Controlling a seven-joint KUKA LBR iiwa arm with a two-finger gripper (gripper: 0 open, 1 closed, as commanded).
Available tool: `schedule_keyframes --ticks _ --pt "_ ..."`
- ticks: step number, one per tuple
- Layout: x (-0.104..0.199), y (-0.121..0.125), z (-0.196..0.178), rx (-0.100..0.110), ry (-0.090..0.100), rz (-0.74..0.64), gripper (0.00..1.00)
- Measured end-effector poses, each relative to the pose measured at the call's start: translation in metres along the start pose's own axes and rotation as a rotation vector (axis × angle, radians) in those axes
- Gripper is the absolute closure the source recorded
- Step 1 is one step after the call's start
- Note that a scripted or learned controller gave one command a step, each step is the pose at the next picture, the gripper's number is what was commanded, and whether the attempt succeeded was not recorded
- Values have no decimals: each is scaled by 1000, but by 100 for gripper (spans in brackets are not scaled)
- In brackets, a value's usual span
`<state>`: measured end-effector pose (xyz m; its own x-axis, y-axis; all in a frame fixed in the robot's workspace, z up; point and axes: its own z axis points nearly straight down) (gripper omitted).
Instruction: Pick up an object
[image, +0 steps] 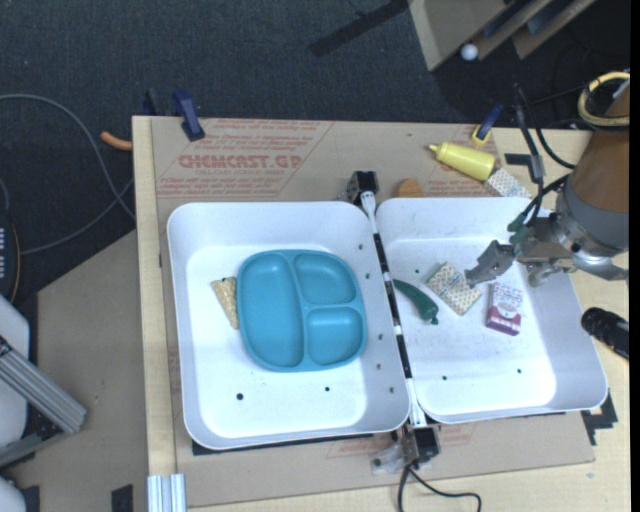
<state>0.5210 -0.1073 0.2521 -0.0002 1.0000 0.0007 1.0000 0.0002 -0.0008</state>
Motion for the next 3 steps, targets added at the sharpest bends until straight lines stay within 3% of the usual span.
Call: schedule_keyframes --ticks 1,2,3 --pt "-5 34 153 -13 0 1 0" --pt "-67 83 167 -1 -2 1 0" --pt "-67 84 157 -4 -2 1 100"
